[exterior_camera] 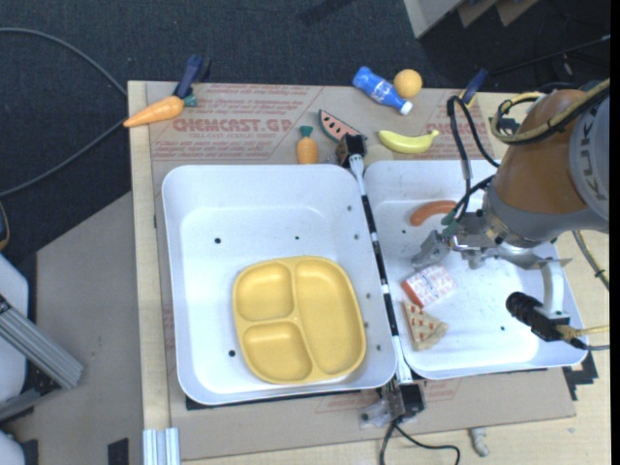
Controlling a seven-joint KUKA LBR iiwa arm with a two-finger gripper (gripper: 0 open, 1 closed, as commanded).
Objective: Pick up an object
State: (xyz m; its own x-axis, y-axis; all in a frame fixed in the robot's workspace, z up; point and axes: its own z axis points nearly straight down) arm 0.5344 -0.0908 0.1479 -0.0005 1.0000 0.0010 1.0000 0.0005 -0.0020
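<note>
Red-and-white packet (428, 286) in right bin (477, 342), just below gripper (433, 250), grip state cannot be told

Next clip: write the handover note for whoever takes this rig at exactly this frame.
Gripper: low in the right bin, between the sausage and the red-and-white packet; nothing seen held.
The pizza slice lies just in front of the packet.
The left bin holds the yellow divided plate.
Done: gripper placed above the right bin's things.
Left: grasp one object and lift it.
</note>
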